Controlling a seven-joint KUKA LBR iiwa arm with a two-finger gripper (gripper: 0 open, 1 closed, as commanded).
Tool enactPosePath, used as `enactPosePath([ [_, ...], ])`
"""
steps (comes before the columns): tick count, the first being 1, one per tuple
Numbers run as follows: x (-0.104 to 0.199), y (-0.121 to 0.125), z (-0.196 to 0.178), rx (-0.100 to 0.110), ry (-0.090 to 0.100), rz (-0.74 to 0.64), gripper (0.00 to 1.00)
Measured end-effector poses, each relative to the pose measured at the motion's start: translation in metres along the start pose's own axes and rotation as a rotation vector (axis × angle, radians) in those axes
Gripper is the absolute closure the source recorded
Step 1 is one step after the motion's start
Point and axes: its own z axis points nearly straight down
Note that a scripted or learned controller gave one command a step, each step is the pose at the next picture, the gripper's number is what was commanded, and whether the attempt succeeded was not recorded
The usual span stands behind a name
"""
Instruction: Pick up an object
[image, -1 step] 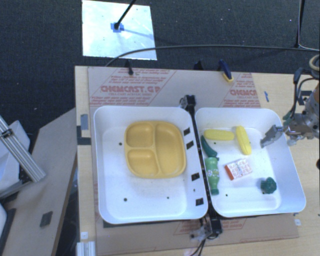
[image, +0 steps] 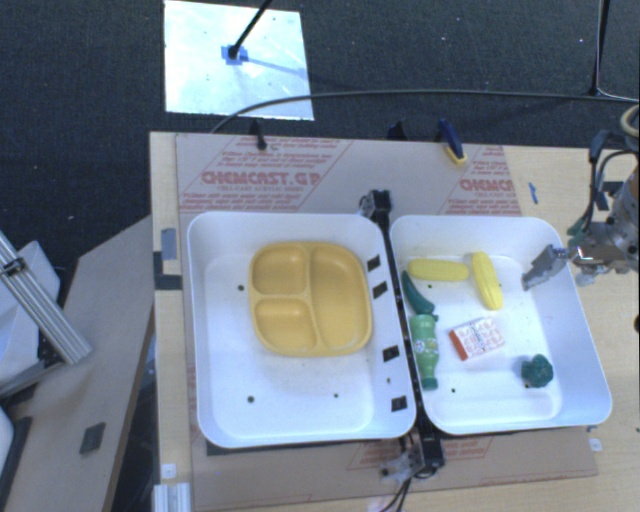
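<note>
The right bin (image: 580, 330) holds several small items. Two yellow pieces lie at the back: one lying crosswise (image: 438, 270) and one pointing front to back (image: 487, 280). A dark green curved piece (image: 416, 292) and a green bottle (image: 426, 348) lie along the bin's left wall. A red and white box (image: 477, 338) sits in the middle, and a dark green lump (image: 537, 371) sits at the front right. My gripper (image: 545, 266) hangs over the bin's back right corner, to the right of the yellow pieces, and nothing shows in it.
A yellow divided plate (image: 308, 298) lies in the left bin (image: 215, 330). A dark divider with clips (image: 392, 300) runs between the bins. Cables and a blue clamp (image: 452, 142) lie at the bench's back edge.
</note>
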Motion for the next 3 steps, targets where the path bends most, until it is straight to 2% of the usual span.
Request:
enactPosePath([
  [2,-0.005,0.007,0.087,0.003,0.001,0.002,0.00],
  [3,-0.007,0.002,0.148,0.005,0.002,0.003,0.00],
])
